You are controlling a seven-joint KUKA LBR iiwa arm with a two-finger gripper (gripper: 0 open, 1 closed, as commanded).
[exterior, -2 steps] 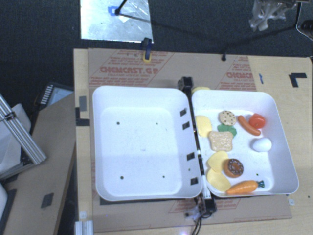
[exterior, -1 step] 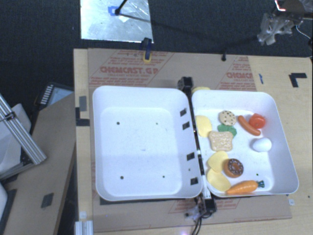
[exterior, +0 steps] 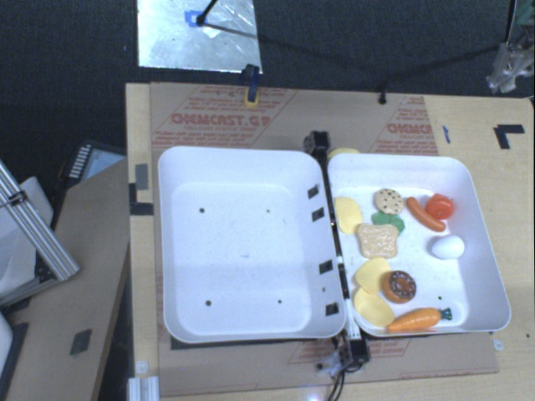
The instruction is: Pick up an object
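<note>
Two shallow white plastic bins sit on the counter (exterior: 468,128). The right bin (exterior: 481,224) holds smooth toy food: a carrot (exterior: 413,319), a glossy donut (exterior: 399,286), a white egg (exterior: 447,246), a tomato (exterior: 440,206), a sausage (exterior: 425,214) and flat toast (exterior: 378,240). The left bin (exterior: 242,241) shows dark dots. Tool state: cannot tell

Toy foods lie flat in right bin (exterior: 481,224): cookie (exterior: 387,200), sausage (exterior: 425,215), tomato (exterior: 440,206), egg (exterior: 447,247), toast (exterior: 378,241), donut (exterior: 399,286), carrot (exterior: 414,320), yellow chips (exterior: 348,214).
</note>
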